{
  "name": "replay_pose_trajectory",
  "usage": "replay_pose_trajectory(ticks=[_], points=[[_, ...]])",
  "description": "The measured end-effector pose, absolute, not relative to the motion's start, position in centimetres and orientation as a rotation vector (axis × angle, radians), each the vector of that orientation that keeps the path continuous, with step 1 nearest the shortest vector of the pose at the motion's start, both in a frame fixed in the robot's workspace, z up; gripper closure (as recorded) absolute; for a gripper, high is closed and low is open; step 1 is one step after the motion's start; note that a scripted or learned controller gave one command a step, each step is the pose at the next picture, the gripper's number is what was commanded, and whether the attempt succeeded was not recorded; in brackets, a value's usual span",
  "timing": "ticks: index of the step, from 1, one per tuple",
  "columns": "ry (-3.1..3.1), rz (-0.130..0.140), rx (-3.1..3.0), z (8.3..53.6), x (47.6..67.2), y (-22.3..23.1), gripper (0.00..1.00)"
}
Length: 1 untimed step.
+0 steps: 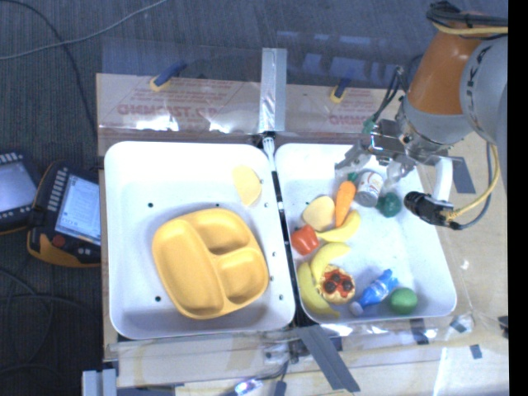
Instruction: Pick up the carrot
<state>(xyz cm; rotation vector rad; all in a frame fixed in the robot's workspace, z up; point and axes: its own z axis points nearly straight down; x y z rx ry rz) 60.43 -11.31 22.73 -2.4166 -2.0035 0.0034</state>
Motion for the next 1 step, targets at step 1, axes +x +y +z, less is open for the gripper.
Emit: replay_pose_trajectory(ticks=[1], points=[[-1.978, 0.009, -2.439, 13.94, 61.39, -15.38, 0.0]])
